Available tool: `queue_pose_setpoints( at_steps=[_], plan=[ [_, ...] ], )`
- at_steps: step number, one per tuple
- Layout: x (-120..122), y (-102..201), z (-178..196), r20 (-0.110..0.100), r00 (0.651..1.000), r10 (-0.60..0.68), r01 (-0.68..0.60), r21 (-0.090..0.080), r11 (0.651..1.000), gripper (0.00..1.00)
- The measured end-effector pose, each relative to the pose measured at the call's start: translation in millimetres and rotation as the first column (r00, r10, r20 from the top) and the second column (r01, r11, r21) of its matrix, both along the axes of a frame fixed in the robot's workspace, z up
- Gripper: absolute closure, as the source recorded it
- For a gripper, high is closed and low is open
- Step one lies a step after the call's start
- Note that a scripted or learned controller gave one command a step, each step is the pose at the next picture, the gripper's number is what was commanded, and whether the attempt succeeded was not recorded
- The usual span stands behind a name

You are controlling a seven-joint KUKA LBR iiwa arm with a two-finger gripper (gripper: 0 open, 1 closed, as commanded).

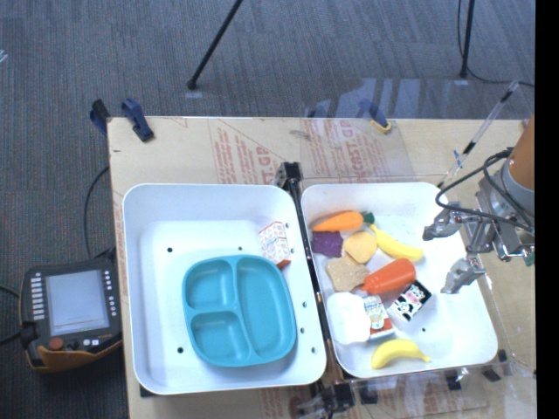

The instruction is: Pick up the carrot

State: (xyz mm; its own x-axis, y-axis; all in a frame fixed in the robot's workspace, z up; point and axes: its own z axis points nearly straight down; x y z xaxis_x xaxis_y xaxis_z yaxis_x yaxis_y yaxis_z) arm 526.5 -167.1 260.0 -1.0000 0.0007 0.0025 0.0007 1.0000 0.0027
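Two white bins are sitting side by side on a brown bench, with dark carpet all around. On the left, one bin (140,234) is holding a blue plate (238,311) with three parts. On the right, the other bin (467,343) is holding toy food. The carrot (339,222) is lying near this bin's top left corner, just above a purple piece (327,243). The gripper (452,256) is hanging over the right side of that bin, well apart from the carrot. Its fingers are spread apart and holding nothing. So the picking up is not yet done; I think reaching, closing and lifting are all left.
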Motion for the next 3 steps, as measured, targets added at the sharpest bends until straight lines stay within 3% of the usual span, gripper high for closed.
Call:
queue_pose_setpoints(
  at_steps=[1, 2, 3],
  plan=[
    [99, 1, -133, -0.009, 0.999, 0.047, -0.047, 0.005, 0.999, 0.00],
    [109, 77, -171, -0.005, 0.998, -0.060, 0.060, -0.001, 0.998, 0.00],
    [112, 79, -161, -0.001, 0.998, -0.056, 0.056, 0.001, 0.998, 1.00]
  ],
)
